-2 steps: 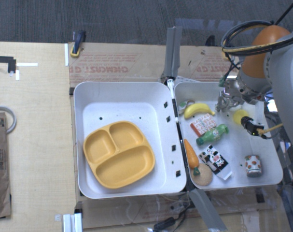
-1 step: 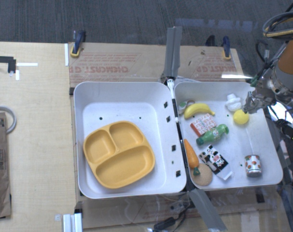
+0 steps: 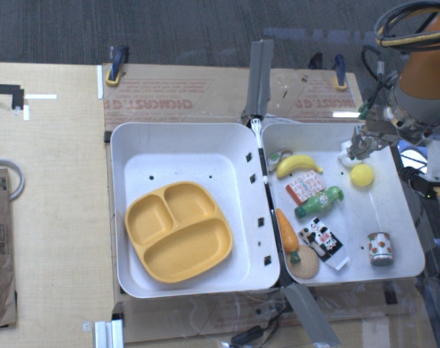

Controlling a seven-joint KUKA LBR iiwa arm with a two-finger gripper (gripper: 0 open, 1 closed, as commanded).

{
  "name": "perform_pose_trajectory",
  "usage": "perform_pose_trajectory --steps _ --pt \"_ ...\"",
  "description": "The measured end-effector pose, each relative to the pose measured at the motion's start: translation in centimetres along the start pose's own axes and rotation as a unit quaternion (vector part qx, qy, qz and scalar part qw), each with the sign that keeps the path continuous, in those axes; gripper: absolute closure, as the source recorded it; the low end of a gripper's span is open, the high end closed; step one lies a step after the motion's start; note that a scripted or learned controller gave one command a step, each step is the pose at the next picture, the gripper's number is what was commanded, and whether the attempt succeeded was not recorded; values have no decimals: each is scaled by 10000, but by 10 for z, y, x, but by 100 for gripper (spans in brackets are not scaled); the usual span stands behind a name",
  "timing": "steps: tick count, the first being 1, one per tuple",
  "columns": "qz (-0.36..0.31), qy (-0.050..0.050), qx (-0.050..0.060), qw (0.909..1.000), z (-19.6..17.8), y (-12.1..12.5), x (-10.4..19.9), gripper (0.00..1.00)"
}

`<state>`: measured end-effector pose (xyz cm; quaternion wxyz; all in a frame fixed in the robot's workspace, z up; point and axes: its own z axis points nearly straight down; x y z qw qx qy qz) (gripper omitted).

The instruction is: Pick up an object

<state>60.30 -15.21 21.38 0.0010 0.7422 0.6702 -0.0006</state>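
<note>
White plastic forms the two shallow bins set side by side on the bench. The left bin (image 3: 133,151) carries a yellow divided plate (image 3: 178,230). The right bin (image 3: 393,194) holds the loose objects: a banana (image 3: 299,165) near its far left, a small red-and-white box (image 3: 305,188) just beside it, a green bottle (image 3: 320,201) lying tilted on its side, an orange carrot (image 3: 285,232) along the left wall, a black-and-white cow-patterned item (image 3: 321,239), a flat tan disc (image 3: 304,264) at the near left corner, a small can (image 3: 380,249) standing upright at the near right, and a yellow ball (image 3: 362,175) at the far right.

The gripper (image 3: 364,147) is seen low over the far right part of that bin, just beside and beyond the yellow ball, with something small and white (image 3: 348,151) at its left. Whether the fingers are spread or pressed together cannot be told, as they are too dark and small to be read. No object is seen between them.

The approach step is judged to be in hand; nothing is lifted yet. If the ball is the target, a short shift toward the near side would be called for, so that it is straddled centrally, since a round object is likely to roll away from an off-centre closure. The bin's far wall lies close by and should be kept clear of.
</note>
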Motion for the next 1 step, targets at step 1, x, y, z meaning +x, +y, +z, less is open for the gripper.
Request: perform_pose_trajectory --steps 1 --pt "-1299 -4 -9 9915 -17 22 -53 100"
